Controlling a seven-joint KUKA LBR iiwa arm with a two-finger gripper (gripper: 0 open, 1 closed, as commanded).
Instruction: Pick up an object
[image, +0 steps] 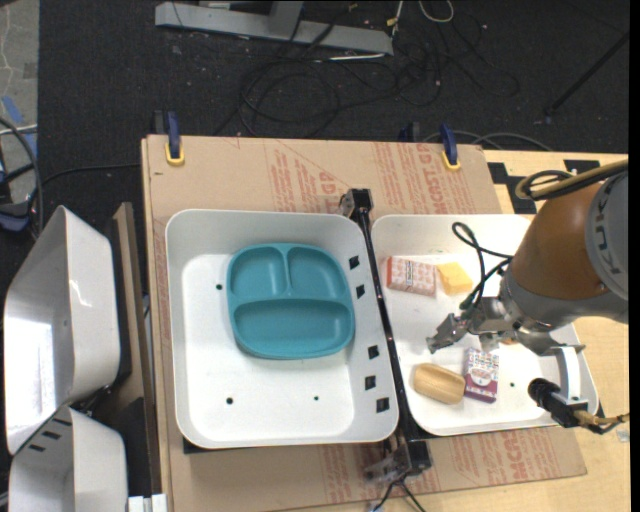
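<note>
My gripper (466, 340) hangs over the middle of the right bin (420, 232), open, with nothing between its fingers. Just below it lies a small purple and white box (482, 375), and left of that box a tan rounded loaf-shaped piece (440, 383). Farther back in the same bin rest a red and white packet (412, 275) and a yellow block (455, 277) side by side. The grey arm with its orange band (565, 245) comes in from the right and hides the bin's right part.
A teal divided plate (291, 301) sits in the left bin (200, 400). Both bins stand on a brown cardboard sheet (300, 170) held by clamps at the back. White containers (55, 320) stand beyond the bench's left edge.
</note>
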